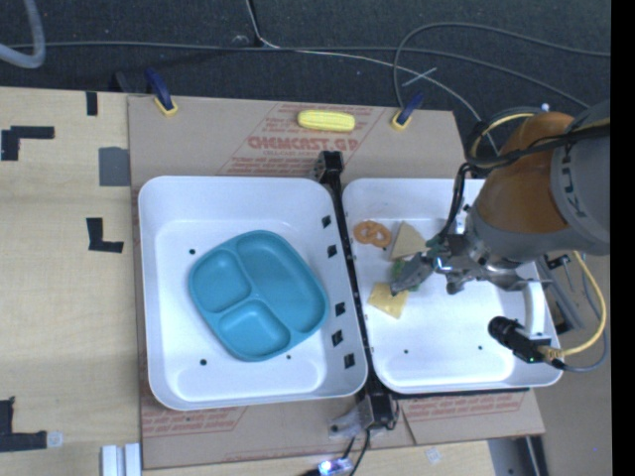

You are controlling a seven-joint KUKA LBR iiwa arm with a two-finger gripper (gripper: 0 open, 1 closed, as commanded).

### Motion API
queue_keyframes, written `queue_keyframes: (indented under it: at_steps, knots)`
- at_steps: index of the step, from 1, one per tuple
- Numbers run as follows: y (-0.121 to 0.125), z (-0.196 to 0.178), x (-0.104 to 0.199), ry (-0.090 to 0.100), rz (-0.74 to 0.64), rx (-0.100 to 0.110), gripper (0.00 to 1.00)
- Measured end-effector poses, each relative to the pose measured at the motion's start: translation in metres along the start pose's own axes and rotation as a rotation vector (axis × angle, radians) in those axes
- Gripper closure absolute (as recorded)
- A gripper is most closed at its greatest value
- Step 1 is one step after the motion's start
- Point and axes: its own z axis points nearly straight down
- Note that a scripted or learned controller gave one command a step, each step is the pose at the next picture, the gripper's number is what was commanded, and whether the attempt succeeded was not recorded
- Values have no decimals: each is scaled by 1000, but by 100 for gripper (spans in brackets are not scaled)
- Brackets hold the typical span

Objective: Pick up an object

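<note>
pretzel [372, 233] beside cheese wedges in right bin [456, 365]; gripper [409, 276] over them, jaw state unclear; cardboard [288, 142] reads "chemcast gp"; blue tray [258, 294] in left bin.

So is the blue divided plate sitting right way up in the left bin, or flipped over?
Right way up: the blue divided plastic plate shows its three hollow compartments facing the camera, lying flat in the left white bin.

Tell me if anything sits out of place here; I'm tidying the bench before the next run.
One thing: a yellow corn cob lies on the cardboard behind the bins, outside both. The blue divided plate sits askew in the left bin. The pretzel and cheese wedges lie in the right bin.
</note>
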Motion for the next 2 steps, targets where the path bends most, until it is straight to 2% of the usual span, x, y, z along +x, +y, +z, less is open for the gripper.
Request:
queue_keyframes:
  at_steps: [2]
  knots:
    - [4,80,2,-2,1,-5,0]
